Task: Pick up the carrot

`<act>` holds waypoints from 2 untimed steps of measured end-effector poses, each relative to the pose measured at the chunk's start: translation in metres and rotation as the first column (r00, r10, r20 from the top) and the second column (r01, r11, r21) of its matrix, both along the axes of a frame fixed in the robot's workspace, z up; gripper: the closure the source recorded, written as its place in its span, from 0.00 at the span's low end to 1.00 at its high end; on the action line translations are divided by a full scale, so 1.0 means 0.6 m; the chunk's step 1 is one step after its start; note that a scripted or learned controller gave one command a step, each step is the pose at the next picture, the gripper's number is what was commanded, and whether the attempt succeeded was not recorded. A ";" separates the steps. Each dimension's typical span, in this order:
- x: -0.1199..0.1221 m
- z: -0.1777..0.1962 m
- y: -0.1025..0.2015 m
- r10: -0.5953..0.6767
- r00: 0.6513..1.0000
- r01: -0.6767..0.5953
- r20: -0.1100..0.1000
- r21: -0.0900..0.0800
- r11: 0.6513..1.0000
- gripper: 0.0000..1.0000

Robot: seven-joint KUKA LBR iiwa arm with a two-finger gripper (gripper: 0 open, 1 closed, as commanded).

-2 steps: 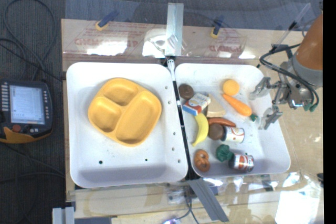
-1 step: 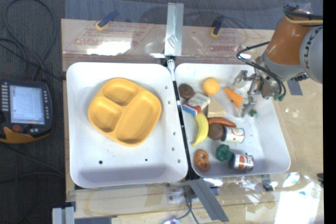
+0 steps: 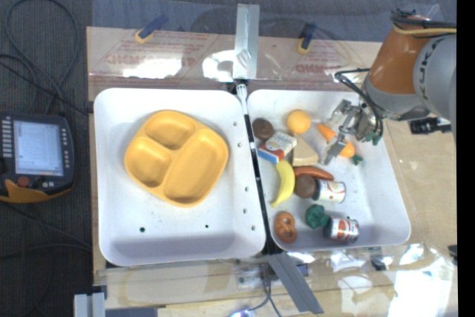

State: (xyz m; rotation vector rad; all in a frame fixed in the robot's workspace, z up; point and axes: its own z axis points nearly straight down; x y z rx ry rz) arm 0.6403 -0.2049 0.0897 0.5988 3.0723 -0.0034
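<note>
Camera view from above: two white bins side by side on the counter (image 3: 104,63). Right bin (image 3: 390,189) taken as the landmark. Up in its top right part, the claw (image 3: 343,136), hanging off the grey arm (image 3: 415,74) with the orange band. Cannot tell how wide the claw is open, or whether anything is in it. Right by the claw, the carrot (image 3: 326,132), orange, lying in the right bin, with another orange bit and some green just under the claw. Toward the middle of the right bin, an orange ball (image 3: 298,121), a banana (image 3: 283,182), a small box (image 3: 276,148) and a brown round thing (image 3: 263,128). Down at its bottom, two cans (image 3: 341,229). Left of the right bin, the left bin (image 3: 111,226), with a yellow tray (image 3: 176,157) in it.
</note>
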 end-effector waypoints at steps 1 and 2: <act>0.005 0.023 0.000 0.003 1.000 -0.003 0.010 -0.007 1.000 1.00; -0.020 0.103 0.110 -0.307 0.952 0.307 -0.007 0.004 0.952 1.00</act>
